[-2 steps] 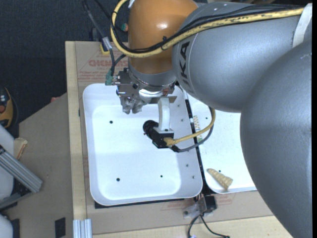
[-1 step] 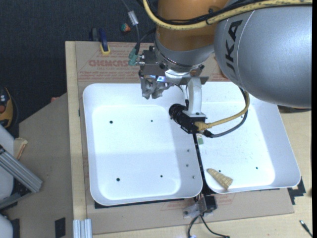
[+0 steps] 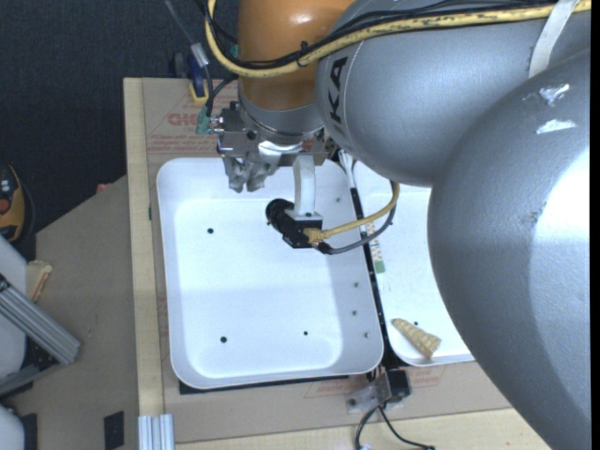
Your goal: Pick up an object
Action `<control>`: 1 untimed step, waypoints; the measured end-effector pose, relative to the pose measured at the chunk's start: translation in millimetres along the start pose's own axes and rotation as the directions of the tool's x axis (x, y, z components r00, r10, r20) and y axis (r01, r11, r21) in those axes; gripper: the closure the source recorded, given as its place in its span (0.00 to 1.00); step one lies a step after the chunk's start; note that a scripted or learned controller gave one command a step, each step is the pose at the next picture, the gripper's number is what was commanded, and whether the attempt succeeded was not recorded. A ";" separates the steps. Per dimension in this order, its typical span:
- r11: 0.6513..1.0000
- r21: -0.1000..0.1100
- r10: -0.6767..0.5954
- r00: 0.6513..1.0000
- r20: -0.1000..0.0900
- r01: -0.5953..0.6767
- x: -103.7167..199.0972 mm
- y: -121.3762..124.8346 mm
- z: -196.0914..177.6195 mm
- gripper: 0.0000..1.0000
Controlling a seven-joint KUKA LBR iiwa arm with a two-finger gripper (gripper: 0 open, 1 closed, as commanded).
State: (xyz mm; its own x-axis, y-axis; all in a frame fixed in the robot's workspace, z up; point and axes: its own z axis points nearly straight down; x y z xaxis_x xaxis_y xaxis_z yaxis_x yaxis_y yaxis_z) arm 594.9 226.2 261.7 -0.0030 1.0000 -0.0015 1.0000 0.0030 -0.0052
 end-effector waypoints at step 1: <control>1.000 -0.010 0.005 1.000 -0.003 -0.005 -13.1 -10.6 -45.2 1.00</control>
